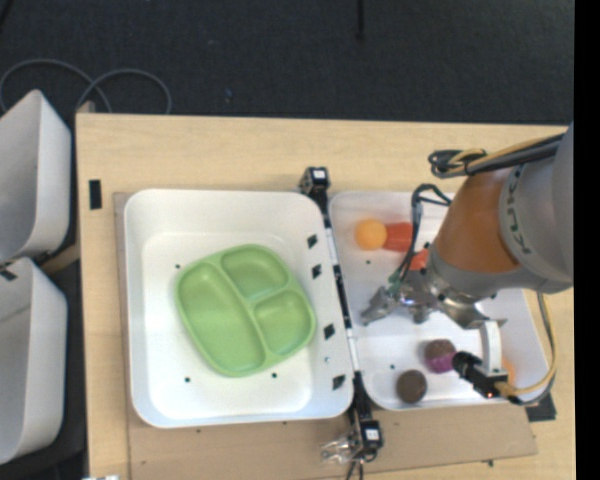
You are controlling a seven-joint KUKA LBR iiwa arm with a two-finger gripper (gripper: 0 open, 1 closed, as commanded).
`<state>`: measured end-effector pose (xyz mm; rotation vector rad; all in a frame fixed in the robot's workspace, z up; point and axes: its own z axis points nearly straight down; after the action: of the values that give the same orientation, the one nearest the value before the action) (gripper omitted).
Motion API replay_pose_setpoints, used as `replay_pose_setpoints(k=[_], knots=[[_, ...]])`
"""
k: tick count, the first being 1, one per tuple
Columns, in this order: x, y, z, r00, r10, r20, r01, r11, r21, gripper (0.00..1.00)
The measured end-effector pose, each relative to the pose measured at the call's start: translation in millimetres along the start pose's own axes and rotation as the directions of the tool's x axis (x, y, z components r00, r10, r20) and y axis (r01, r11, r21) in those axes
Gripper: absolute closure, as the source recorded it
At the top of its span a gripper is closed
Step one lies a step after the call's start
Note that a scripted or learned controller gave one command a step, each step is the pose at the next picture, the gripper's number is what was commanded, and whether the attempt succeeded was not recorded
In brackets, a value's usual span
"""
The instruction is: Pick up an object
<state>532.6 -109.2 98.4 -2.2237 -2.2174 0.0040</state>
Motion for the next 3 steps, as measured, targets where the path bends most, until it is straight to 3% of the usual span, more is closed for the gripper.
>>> replay_pose_setpoints(k=[1,3], knots=[[-1,1,-13,1.0,0.008,0.0,-0.008,1.0,-0.006,1.0],[-11,2,-139,1.0,-0.005,0.001,0.005,1.0,-0.012,1.0]])
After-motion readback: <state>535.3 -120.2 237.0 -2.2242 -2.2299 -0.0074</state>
